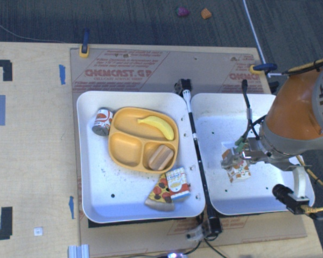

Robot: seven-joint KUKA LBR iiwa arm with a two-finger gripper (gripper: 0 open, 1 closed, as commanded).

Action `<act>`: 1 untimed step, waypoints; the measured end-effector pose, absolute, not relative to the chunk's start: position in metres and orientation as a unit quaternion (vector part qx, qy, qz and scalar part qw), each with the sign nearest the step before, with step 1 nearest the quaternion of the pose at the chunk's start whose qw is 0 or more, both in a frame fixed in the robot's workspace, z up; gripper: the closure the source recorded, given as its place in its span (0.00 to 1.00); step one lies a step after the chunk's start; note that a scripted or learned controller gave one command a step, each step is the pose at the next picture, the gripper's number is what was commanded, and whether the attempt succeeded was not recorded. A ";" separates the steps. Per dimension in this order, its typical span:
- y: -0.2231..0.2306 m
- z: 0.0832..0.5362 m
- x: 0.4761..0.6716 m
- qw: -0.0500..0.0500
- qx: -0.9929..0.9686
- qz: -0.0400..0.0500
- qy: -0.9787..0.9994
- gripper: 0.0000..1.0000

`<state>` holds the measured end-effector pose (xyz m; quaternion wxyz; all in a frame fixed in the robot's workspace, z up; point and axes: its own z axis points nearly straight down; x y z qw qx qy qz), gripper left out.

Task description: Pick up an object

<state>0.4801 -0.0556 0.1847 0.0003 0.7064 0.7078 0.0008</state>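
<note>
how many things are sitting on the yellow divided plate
2: a banana in the plate's long top compartment, and a brown bun-like item in its lower right compartment.

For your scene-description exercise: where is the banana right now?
The banana lies in the upper right compartment of the yellow divided plate in the left bin, with the soda can just off the plate's left edge.

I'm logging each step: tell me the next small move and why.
Probably a short, slow lift straight up. The gripper sits low in the right bin, right at a small orange-and-white packet. Whether the packet is actually gripped is unclear from this view, so a small rise would show if it comes along.
</note>
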 end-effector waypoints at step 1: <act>-0.030 0.185 0.480 0.000 0.707 0.001 0.708 1.00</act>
